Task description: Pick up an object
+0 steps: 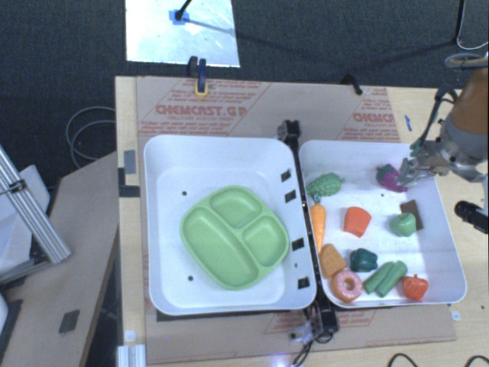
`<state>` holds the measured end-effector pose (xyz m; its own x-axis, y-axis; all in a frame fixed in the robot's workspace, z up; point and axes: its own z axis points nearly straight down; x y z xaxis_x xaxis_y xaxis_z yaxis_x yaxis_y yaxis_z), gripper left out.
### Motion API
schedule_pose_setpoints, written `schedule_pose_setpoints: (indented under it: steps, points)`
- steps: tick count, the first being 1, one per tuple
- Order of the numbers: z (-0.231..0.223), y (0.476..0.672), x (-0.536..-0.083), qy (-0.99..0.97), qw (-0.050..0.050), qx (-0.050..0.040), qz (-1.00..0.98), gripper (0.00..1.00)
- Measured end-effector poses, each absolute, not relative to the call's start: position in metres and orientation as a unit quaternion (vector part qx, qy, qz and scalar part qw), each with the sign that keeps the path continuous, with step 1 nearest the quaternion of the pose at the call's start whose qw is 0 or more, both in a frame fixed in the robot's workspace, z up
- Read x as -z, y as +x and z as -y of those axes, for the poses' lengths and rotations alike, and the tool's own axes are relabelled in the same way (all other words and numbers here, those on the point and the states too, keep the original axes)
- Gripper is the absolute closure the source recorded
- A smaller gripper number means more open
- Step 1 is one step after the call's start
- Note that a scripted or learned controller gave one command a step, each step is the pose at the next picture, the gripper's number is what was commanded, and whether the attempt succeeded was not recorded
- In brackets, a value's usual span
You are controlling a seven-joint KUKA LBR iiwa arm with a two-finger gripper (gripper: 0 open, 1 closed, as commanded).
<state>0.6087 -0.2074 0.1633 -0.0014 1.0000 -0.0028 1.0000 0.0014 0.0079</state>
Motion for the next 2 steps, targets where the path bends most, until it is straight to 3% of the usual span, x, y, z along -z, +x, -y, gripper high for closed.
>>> schedule_pose_setpoints:
  steps: [1, 2]
  points:
    - [0.1976, 0.6142, -0.2189, 0.705, 0.004, -0.0021, -0.709, 1.0]
    - [0.1975, 0.6153, -0.2252, 0.705, 0.002, -0.001, -0.709, 1.0]
